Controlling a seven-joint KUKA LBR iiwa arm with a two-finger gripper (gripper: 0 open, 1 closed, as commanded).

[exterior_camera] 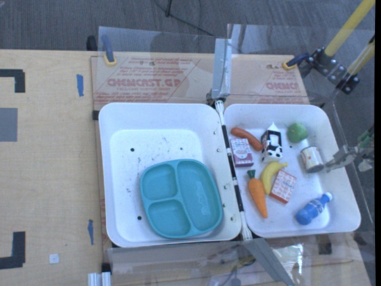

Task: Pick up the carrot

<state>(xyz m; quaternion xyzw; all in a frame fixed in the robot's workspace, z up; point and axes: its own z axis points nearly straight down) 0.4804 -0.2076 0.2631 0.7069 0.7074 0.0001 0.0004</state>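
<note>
Two white bins sit side by side on the wooden bench; the left bin (113,136) bears a teal divided plate (180,198). We see the carrot (258,197) near the front-left corner of the right bin (342,219), just beside the banana (271,174), so a grasp has little room. The gripper (333,162) reaches over the right rim; whether it is clenched we cannot tell.

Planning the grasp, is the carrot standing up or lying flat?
Lying flat. The carrot rests lengthwise on the right bin's floor, green top toward the far side, beside the banana.
</note>
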